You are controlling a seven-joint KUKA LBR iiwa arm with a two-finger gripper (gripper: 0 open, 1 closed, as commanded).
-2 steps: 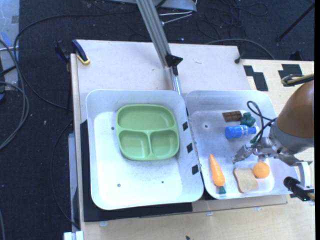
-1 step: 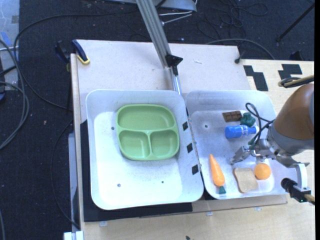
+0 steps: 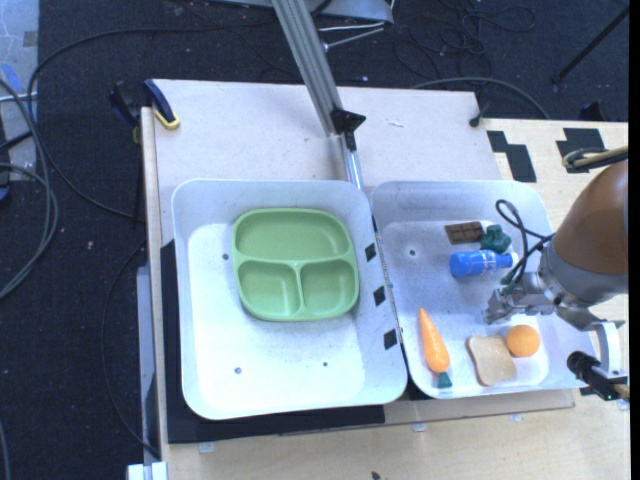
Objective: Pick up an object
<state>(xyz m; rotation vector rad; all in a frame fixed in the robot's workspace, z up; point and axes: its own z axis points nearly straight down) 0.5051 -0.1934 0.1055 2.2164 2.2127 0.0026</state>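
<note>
Pale bench [image 3: 260,133] on dark floor strewn with cables. Two white bins side by side. Left bin [image 3: 200,368] holds green divided plate [image 3: 296,264]. Right bin [image 3: 420,208] holds brown block [image 3: 461,233], dark green piece [image 3: 494,237], blue bottle [image 3: 480,262] lying on side, carrot [image 3: 433,340], tan bread slice [image 3: 491,359], orange ball [image 3: 522,341]. Arm enters from right; gripper [image 3: 512,303] low over right bin, between blue bottle and orange ball, just above ball. Finger opening unreadable; nothing visibly held.
</note>
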